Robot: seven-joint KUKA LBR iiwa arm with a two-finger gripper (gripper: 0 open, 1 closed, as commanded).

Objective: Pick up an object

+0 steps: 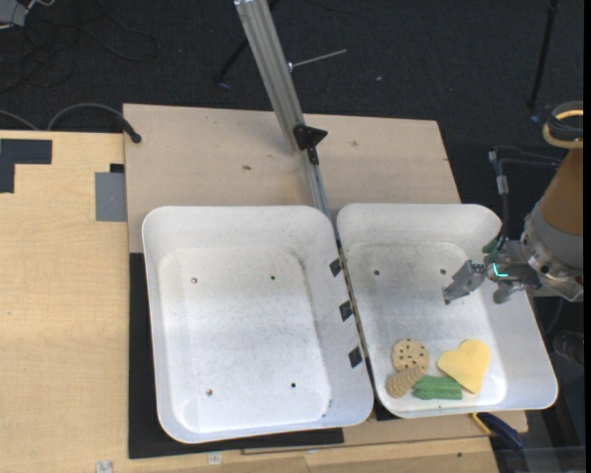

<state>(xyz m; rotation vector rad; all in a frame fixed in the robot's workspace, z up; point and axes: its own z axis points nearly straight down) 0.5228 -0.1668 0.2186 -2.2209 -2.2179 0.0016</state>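
Dark floor with cables surrounds a wooden bench [276, 156] that carries two white bins side by side. Reaching in over the right bin [424, 235], the gripper [483, 286] hangs above the bin's right-hand part, its two fingers spread apart with nothing between them. One finger [461, 284] points out toward the bin's bare middle.

Below the gripper, toward the near edge, lie the candidates: a yellow heart [466, 363] almost straight below, a green piece [437, 388] just beyond it, and two cookies [407, 363] below and to the left, all crowded together and touching or nearly so. Far to the left sits the other bin [236, 313].

As for progress, nothing is picked yet. The gripper looks well apart from the cluster, so approach, descent, closing and lifting all seem left to do.
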